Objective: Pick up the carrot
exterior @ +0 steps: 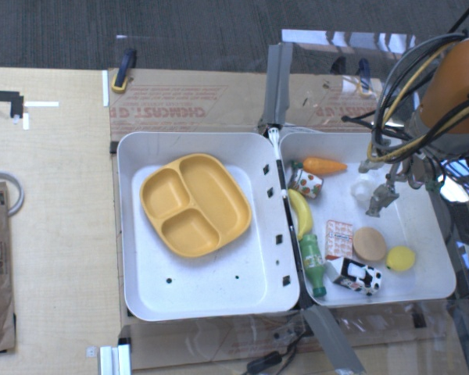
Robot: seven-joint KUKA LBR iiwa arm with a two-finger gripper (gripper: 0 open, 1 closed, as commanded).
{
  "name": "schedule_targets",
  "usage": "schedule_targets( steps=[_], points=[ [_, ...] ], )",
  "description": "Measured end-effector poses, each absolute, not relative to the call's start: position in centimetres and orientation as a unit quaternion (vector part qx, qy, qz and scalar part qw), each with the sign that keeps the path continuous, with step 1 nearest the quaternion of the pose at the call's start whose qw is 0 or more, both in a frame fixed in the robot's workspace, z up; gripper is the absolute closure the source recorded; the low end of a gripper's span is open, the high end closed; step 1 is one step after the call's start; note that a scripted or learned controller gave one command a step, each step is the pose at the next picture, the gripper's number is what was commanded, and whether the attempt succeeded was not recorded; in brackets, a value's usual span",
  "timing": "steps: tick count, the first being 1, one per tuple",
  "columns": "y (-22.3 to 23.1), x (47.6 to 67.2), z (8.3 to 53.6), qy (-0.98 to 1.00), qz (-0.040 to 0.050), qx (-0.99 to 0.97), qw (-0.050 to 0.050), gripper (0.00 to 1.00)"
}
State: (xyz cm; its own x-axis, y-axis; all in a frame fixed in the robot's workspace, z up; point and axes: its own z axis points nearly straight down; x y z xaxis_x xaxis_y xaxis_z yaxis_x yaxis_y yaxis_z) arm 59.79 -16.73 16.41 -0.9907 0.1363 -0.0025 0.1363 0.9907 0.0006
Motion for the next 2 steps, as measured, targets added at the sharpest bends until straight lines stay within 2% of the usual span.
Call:
schedule_targets(
  steps=[1,2],
  points=[
    [-17.50,63.77,9.06,1.000,0.0001,0.026,0.002,0.00],
    [-17.57,63.94,9.87,1.000,0.0006,0.028,0.004,1.00]
  ],
)
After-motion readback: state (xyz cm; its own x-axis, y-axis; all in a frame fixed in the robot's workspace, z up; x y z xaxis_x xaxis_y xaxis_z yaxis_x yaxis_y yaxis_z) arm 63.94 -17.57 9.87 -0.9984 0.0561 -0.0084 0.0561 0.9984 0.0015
